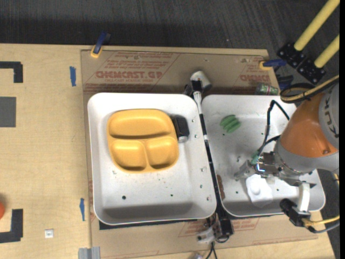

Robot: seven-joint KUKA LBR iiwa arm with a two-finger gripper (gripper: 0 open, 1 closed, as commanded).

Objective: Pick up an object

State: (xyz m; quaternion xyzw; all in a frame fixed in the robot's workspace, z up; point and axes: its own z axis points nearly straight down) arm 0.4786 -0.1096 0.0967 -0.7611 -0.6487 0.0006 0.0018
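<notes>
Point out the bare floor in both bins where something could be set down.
Left bin: a broad bare strip along the near wall, below the yellow tray, which crowds the far half with a dark object. Right bin: open floor between the green object and the gripper; its near right corner is crowded by the arm and a white object.

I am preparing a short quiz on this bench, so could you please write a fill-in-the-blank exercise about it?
1. The yellow three-compartment plastic tray lies in the ___ bin.
2. The small ridged green object lies in the ___ bin.
3. The small black object touches the tray's ___ edge.

Missing words: left; right; right
</notes>
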